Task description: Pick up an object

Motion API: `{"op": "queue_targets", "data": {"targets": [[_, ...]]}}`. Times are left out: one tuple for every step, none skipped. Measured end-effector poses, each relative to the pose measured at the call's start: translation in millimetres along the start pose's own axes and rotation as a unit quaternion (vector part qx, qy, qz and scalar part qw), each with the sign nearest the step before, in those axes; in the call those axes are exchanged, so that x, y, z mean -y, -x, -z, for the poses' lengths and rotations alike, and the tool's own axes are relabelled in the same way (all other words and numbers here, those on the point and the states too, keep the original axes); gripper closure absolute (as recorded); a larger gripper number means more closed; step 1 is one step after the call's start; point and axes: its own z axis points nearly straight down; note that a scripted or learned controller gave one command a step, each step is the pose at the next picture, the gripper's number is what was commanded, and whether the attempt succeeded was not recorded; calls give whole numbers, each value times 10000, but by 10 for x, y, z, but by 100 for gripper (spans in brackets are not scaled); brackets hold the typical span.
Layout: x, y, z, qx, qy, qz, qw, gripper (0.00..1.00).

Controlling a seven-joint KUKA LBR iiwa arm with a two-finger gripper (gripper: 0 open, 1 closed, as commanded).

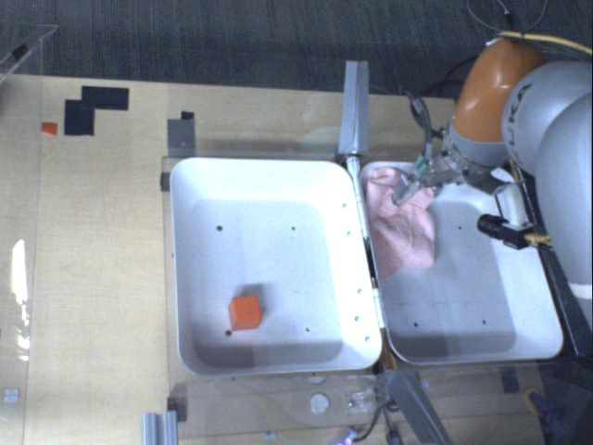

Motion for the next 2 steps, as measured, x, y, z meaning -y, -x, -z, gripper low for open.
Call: {"op": "queue_targets", "data": {"targets": [[590, 70, -112, 37, 49, 471, 9989, 0], [153, -37, -118, 38, 51, 622, 9980, 0]]}}
